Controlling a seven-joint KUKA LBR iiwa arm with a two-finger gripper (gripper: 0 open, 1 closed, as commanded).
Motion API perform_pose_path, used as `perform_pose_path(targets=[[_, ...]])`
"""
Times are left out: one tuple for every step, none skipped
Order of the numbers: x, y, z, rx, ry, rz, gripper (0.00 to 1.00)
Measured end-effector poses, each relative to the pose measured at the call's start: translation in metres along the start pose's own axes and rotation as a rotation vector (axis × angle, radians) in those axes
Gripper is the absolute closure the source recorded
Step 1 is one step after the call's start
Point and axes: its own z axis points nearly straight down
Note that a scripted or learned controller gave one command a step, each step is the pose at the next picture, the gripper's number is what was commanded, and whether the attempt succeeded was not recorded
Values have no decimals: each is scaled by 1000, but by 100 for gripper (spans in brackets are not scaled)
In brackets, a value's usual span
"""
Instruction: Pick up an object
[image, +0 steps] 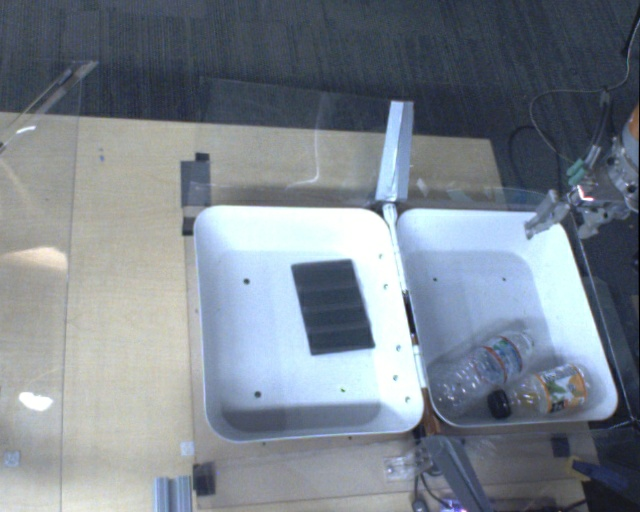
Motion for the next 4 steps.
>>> perform_pose_path(targets=[[26,-71,128,1,1,-243,0],[20,-99,180,-19,-5,-389,0],[72,-114,179,-16,-6,-477,0],[58,-73,181,-7,0,-190,0]])
